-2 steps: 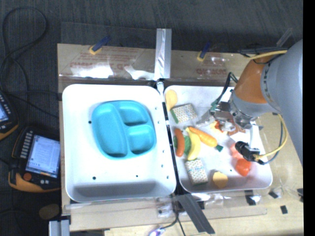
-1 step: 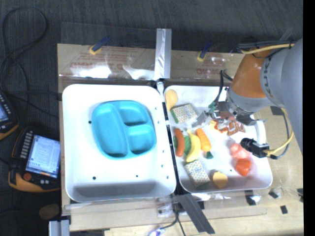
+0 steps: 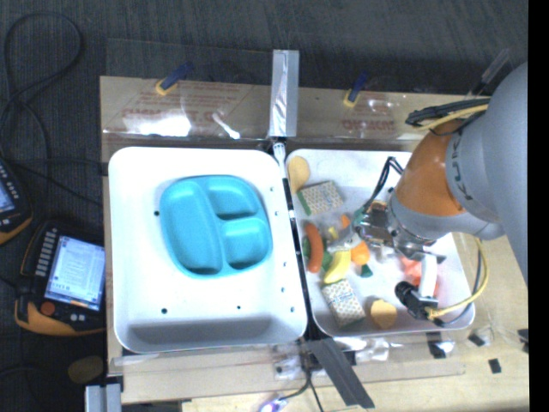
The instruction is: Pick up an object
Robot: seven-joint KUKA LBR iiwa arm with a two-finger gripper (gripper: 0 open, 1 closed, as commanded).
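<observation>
So the gripper [image 3: 371, 230] is down in the right bin [image 3: 459, 269], sitting right over a tight little clump of toy food: a small orange piece [image 3: 360, 253], a yellow piece [image 3: 336, 264] and a bit of green [image 3: 364, 270] all touching or nearly so. I honestly can't tell how the pincer is set, the wrist hides it from this angle.

Biggest risk imo: with everything packed that close, it nudges the pile apart or pinches two things at once, and whatever comes up sits crooked and drops. The red-orange sausage-looking thing [image 3: 315, 245] lies just beside the divider wall, so going for that one could mean clipping the rim.

Room-wise, the right bin is cramped. Patterned blocks sit up top [image 3: 322, 197] and lower down [image 3: 343, 299], a tan piece [image 3: 383, 313] rests near the front wall, and something red-and-white [image 3: 426, 275] lies under the arm on the far side. The arm's own cable [image 3: 446, 312] loops low there too, could snag. The left bin [image 3: 137, 299] just has the blue divided tray [image 3: 214, 223] in the middle, with bare floor around it.
</observation>
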